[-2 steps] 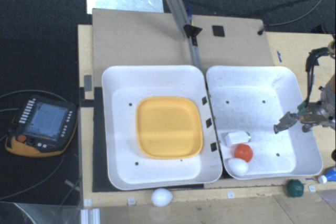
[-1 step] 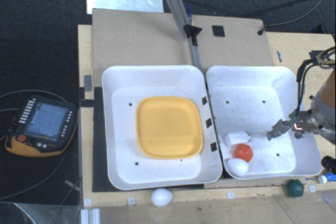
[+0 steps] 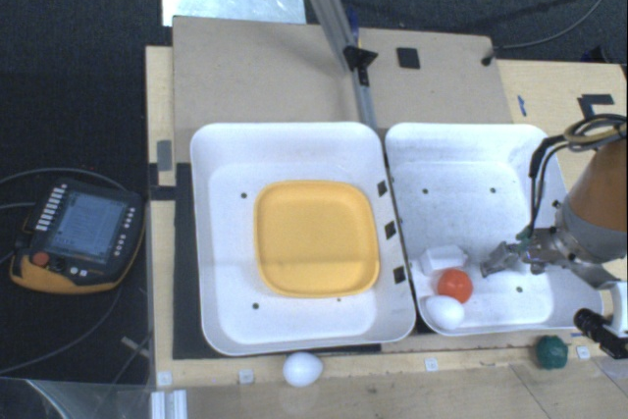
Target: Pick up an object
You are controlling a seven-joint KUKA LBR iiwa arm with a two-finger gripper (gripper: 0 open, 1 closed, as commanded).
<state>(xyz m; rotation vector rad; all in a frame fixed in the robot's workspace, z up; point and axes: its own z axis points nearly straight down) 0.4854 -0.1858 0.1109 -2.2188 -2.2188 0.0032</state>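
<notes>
Looking down on the bench, you would have seen two white bins side by side. The left bin [image 3: 221,211] held a yellow square plate [image 3: 317,237] lying flat near its middle. The right bin [image 3: 461,162] held three small things bunched in its near left corner: a small white block [image 3: 443,260], an orange ball [image 3: 454,286] touching it on the near side, and a white egg-shaped object [image 3: 444,313] just in front of the ball, against the bin's rim. The arm [image 3: 597,211] reached in from the right, its orange band above the wrist, and the gripper [image 3: 498,260] sat low over the right bin's floor, just beside the orange ball and a little to its right, apart from it. Nothing lay between its fingers; whether they stood open or closed, you could not have told at that size. Outside the bins, a second white egg [image 3: 302,369] rested on the bench by the left bin's near edge, and a dark green ball [image 3: 551,352] lay on the bench near the right bin's near right corner. A handheld pendant [image 3: 77,235] with a screen lay on the dark floor at far left.
</notes>
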